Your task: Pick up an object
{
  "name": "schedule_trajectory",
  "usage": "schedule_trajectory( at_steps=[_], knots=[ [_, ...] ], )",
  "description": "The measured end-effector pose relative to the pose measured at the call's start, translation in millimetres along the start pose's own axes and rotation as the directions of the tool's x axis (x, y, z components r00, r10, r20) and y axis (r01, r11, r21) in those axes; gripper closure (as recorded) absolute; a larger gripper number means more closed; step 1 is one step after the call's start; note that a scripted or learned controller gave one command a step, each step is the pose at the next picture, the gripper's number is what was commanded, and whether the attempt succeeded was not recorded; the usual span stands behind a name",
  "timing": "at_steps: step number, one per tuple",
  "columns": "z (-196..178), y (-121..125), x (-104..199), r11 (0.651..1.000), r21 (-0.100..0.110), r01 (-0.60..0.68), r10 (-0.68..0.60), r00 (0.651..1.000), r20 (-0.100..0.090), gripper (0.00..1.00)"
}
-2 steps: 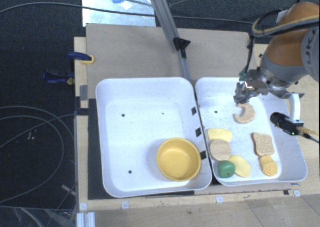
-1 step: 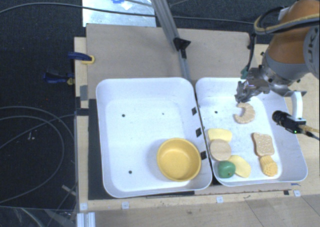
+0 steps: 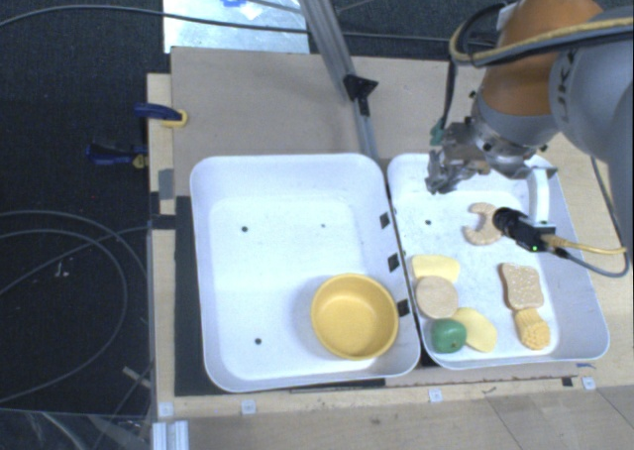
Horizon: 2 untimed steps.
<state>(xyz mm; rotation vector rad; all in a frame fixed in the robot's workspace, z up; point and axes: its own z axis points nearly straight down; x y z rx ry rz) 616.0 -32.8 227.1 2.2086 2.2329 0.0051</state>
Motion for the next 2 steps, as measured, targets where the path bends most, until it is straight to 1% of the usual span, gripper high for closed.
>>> schedule_trajectory(
  at_steps=[1, 2],
  knots=[
    [-11, 14, 49, 1.000, -0.001, -0.001, 0.001, 1.000, 0.000, 1.00],
    [-14, 13, 103, 1.000, 0.001, 0.000, 0.000, 1.000, -0.001, 1.00]
  ],
)
